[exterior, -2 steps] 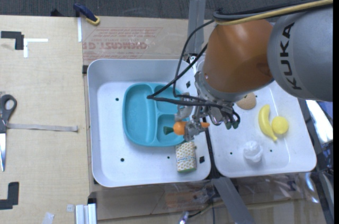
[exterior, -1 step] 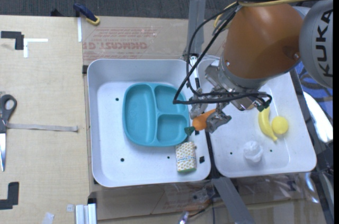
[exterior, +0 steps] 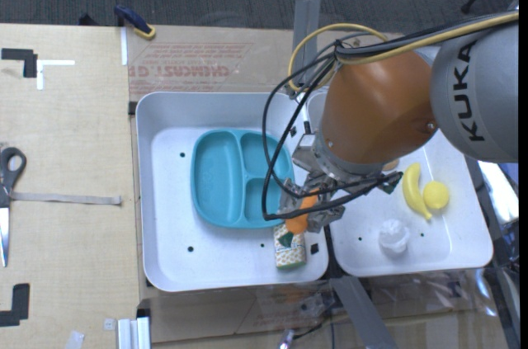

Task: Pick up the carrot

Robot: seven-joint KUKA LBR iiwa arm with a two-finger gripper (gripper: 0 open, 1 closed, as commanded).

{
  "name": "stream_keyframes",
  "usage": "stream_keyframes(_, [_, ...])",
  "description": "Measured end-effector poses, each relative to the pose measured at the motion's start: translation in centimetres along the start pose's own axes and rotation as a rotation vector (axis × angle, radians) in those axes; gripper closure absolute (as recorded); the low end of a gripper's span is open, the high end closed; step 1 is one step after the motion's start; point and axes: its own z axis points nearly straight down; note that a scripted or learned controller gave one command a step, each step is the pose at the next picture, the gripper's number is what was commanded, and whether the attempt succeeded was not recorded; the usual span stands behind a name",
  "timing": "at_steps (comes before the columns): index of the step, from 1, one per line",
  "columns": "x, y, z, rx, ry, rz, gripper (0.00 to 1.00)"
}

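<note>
The orange carrot [exterior: 298, 218] shows just under the arm's wrist, at the right edge of the left bin [exterior: 165, 257]. My gripper [exterior: 307, 207] hangs low over that spot. Its dark fingers sit on either side of the carrot and are shut on it. The carrot's green end points down toward a small green and white packet [exterior: 289, 251] lying near the bin's front right corner. The big orange wrist housing hides most of the gripper's body.
A teal divided tray [exterior: 223, 178] lies in the left bin, just left of the gripper. The right bin [exterior: 462, 257] holds a yellow banana [exterior: 414, 192], a yellow round fruit [exterior: 436, 195] and a small white piece [exterior: 393, 237]. Scissors [exterior: 8, 174] rest on the bench at far left.
</note>
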Motion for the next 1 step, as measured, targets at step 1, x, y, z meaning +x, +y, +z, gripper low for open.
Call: stream_keyframes(1, [-0.13,-0.16,-0.95,0.002,-0.004,0.005,1.00])
